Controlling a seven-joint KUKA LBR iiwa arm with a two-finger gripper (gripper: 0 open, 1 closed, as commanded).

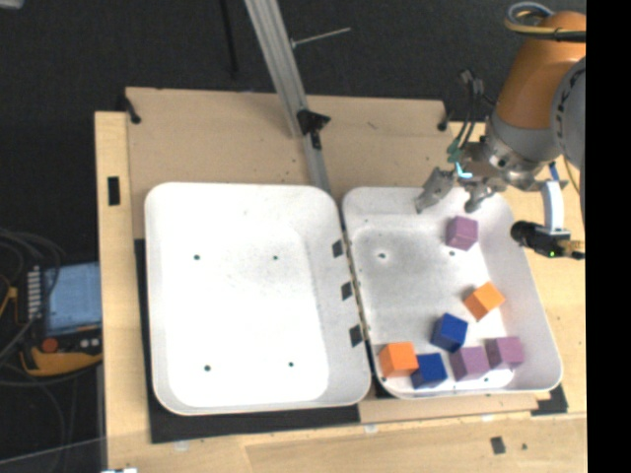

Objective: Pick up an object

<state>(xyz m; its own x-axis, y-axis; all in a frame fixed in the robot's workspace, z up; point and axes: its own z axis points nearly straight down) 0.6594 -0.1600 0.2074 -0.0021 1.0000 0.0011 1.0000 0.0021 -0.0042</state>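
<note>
Claw (455,194) hangs open, gripping nothing, just above the purple cube (460,233) in the right bin (394,264).

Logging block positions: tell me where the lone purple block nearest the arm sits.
The purple block lies in the upper part of the right bin, just below the open end effector and apart from the other blocks clustered along the bin's lower edge.

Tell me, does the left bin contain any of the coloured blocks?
No. All the blocks, such as the purple block near the gripper, lie in the right bin; the left bin shows bare white floor.
</note>
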